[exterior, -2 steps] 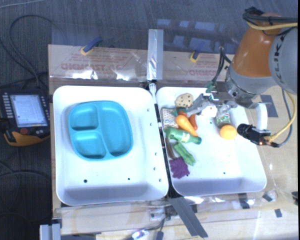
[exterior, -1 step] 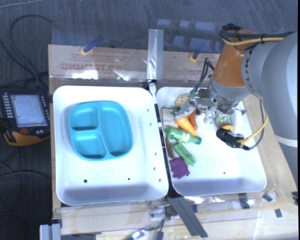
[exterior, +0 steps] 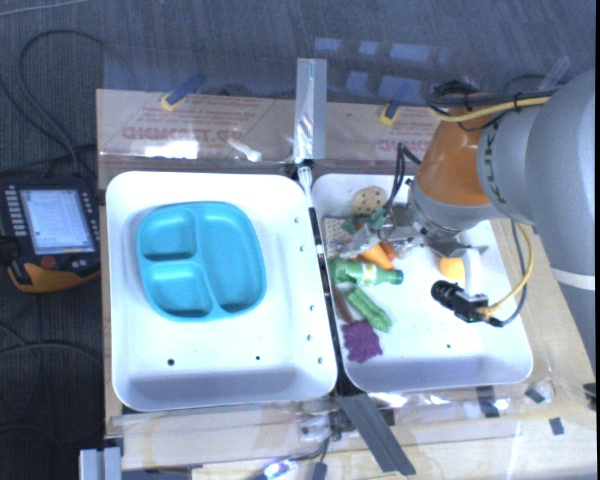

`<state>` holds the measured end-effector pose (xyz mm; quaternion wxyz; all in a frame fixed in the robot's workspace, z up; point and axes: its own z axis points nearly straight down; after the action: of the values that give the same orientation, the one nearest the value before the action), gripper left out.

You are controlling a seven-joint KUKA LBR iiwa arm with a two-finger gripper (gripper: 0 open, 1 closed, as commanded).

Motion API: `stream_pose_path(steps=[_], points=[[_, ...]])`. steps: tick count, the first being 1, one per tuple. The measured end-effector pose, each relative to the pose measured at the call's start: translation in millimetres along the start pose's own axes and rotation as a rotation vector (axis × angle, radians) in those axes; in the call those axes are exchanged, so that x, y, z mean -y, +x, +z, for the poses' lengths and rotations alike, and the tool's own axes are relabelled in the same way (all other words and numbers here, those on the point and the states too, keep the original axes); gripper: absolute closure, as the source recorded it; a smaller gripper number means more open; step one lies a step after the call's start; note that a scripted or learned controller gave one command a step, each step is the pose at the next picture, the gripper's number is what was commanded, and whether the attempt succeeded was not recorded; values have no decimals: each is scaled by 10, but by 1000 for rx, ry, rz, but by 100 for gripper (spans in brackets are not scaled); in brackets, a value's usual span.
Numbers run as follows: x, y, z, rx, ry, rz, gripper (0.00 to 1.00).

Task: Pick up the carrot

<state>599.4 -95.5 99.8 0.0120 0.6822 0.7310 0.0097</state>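
The carrot (exterior: 380,254) is a small orange piece in the right bin (exterior: 480,353), near its left wall among other toy foods. My gripper (exterior: 392,230) reaches down from the grey arm with the orange band (exterior: 458,173) and sits just above and against the carrot's upper side. The arm's wrist hides much of the gripper. I cannot make out whether the carrot is between its tips.
Beside the carrot lie a green bottle-like toy (exterior: 366,274), a green vegetable (exterior: 372,311), purple grapes (exterior: 361,342), a beige round piece (exterior: 368,201) and a yellow-orange piece (exterior: 452,265). A blue divided plate (exterior: 200,258) sits in the left bin (exterior: 220,378). A black cable plug (exterior: 456,299) hangs by the arm.
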Motion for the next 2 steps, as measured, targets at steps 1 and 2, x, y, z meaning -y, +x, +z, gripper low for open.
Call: stream_pose_path(steps=[1,2], points=[[243,351,-846,-9,30,-332,0],[290,-63,-230,-4,11,-234,0]])
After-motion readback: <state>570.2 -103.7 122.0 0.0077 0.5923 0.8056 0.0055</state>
